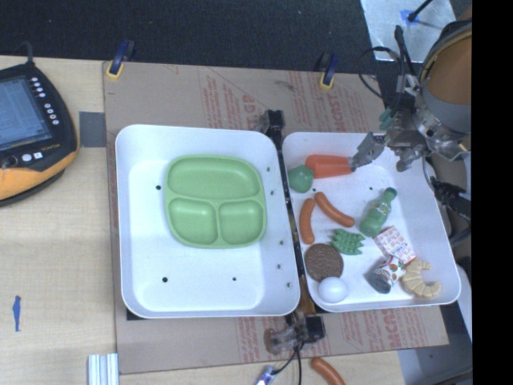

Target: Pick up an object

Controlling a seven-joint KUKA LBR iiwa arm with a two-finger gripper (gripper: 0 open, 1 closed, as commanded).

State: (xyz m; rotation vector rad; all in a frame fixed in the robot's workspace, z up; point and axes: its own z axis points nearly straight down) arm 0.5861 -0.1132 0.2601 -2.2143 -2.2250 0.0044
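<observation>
Looking down on the tabletop, we see two white bins: the left bin holds a green divided plate, the right bin the clutter of toy food, kept apart so picks have a clear destination. The claw hangs at the carrot, its likeliest target; whether it is apart or together, we cannot tell.

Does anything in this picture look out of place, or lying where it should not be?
Yes. One orange sausage-shaped toy lies outside both bins, on the brown cardboard sheet near the bottom edge, below the right white bin. The other toy foods sit inside that bin. The green divided plate lies flat in the left white bin.
</observation>
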